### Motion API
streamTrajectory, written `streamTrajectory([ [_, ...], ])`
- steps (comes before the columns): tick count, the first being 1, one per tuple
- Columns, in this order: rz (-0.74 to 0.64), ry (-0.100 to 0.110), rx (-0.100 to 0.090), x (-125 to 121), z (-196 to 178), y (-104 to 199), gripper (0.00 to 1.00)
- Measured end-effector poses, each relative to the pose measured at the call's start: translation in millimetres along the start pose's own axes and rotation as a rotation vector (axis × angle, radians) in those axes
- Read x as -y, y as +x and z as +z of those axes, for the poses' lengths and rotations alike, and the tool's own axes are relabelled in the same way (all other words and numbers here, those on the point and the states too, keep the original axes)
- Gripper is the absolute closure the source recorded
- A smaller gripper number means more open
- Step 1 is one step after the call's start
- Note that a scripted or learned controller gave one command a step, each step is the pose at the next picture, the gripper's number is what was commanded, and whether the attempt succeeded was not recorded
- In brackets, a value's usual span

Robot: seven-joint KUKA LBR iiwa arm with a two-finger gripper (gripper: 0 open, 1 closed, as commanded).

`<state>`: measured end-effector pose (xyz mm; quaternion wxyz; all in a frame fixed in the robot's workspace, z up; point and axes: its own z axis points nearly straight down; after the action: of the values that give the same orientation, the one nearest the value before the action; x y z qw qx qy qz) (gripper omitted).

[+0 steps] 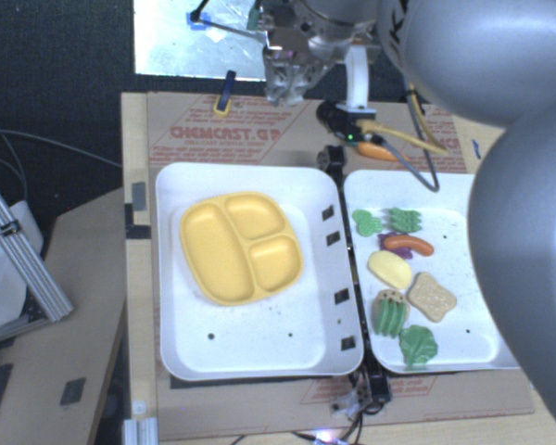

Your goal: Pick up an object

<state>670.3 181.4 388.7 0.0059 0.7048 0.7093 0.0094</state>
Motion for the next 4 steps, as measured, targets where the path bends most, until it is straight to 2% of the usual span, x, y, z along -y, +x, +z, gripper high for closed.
streamTrajectory([
  [1,0.000,0.034,0.007,10,229,28,1.00],
  [2,-0.001,0.018,0.001,68,142,33,1.00],
  [3,0.000,0.008,0.001,0,80,54,1.00],
  [4,0.010,0.023,0.007,5,122,2,1.00],
])
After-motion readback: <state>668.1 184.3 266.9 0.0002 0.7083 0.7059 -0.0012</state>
